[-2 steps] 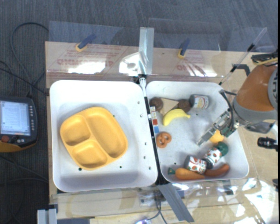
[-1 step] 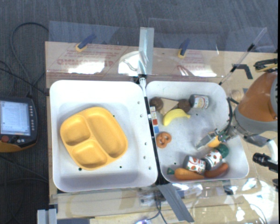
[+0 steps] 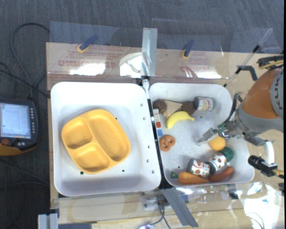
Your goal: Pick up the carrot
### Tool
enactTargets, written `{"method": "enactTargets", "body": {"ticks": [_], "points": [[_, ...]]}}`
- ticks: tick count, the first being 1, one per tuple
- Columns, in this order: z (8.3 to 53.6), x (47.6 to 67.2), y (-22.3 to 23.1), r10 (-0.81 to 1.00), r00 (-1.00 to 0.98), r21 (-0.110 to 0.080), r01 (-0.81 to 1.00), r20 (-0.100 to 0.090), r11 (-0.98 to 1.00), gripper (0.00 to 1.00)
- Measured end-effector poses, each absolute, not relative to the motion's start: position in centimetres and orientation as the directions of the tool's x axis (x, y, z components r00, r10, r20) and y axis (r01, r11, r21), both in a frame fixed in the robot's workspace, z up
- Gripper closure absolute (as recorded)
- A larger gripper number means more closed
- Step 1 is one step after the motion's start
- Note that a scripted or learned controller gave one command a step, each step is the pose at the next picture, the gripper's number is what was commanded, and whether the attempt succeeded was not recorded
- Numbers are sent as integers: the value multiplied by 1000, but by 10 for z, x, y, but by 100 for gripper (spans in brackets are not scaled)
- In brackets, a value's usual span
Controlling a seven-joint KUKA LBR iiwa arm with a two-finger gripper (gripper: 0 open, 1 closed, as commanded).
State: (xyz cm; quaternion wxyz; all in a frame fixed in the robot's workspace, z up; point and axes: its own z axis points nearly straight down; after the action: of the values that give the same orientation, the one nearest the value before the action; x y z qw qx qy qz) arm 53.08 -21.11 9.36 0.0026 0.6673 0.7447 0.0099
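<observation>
1. A dark grey carpet surrounds a wooden bench that bears two shallow white bins side by side; a handheld control screen lies on the carpet at the left.
2. The left bin holds a yellow divided tray.
3. The right bin holds the clutter: a banana, a small can, two dark round lumps near the top, an orange pumpkin-faced toy, a printed can, a strawberry-like toy and a reddish sausage shape.
4. The carrot lies along the bottom wall of the right bin, just under the printed can and touching or nearly touching it.
5. The arm reaches in from the right, and its gripper sits over the right side of that bin, above a small yellow-orange fruit.
6. The jaws look spread, with one finger pointing left, and nothing shows between them; whether they touch the yellow fruit I cannot tell.
7. Judging by this, the step in hand is the approach: the gripper is near the carrot but not over it.
8. The next move would call for shifting towards the bottom wall and lining up across the carrot's length, with the can crowding one side and the wall the other.
9. The carrot's leafy end, if it has one, is too small to make out, and the gripper's height above the bin floor is unclear.
</observation>
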Motion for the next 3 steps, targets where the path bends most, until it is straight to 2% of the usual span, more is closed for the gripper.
{"method": "enactTargets", "body": {"ticks": [1,2,3], "points": [[102,529,-219,995,-101,19,995,-5,101,100],[141,537,-106,987,161,-2,987,0,-161,100],[94,540,-131,909,-417,18,909,-12,417,100]]}}
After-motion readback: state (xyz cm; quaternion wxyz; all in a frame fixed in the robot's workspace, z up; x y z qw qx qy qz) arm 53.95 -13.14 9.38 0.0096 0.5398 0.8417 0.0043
